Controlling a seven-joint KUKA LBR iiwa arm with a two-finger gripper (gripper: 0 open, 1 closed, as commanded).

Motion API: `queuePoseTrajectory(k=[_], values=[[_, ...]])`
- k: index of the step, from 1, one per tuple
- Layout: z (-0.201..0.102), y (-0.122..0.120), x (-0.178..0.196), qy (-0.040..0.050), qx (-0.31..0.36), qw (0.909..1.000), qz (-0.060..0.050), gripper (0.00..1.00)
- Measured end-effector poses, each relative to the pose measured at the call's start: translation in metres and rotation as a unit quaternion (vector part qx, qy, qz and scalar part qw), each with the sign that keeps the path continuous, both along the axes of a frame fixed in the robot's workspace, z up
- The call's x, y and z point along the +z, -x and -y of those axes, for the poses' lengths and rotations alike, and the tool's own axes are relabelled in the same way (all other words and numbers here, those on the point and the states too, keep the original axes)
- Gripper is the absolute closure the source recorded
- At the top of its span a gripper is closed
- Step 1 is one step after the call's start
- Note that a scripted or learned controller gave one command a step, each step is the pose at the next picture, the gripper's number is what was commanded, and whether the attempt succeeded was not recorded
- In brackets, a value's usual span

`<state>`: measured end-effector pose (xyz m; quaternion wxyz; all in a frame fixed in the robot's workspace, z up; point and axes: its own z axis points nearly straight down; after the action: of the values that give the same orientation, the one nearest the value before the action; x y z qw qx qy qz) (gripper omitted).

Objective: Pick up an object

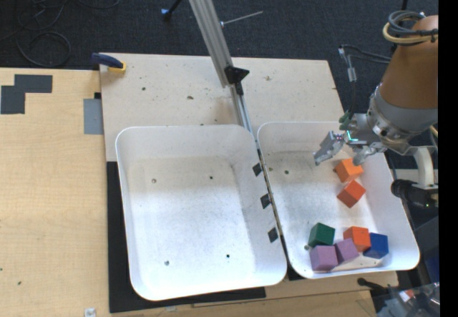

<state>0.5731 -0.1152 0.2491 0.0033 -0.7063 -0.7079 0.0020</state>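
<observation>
lying in the right bin (401,255), an orange block (348,169) sat just under the gripper (342,149), another orange block (351,193) close below. whether the gripper was released or clenched, i could not tell. judged: approach step; next, descend squarely over one block.

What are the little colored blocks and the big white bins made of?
Blocks: probably painted wood or foam; flat, dull colors with no shine, so I can't say which. Bins: likely plastic; smooth white, with rounded molded corners and thin rims, speckled with small dark marks.
</observation>
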Motion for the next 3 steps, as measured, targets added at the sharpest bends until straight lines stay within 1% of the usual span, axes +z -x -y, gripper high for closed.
queuePoseTrajectory(k=[1, 2, 3], values=[[0.001, -0.001, 0.002, 0.0004, -0.002, 1.0000, 0.002, 0.00], [-0.004, -0.002, -0.062, 0.0000, -0.001, 1.0000, -0.001, 0.00], [-0.012, -0.004, -0.122, -0.0002, -0.003, 1.0000, -0.001, 0.00]])
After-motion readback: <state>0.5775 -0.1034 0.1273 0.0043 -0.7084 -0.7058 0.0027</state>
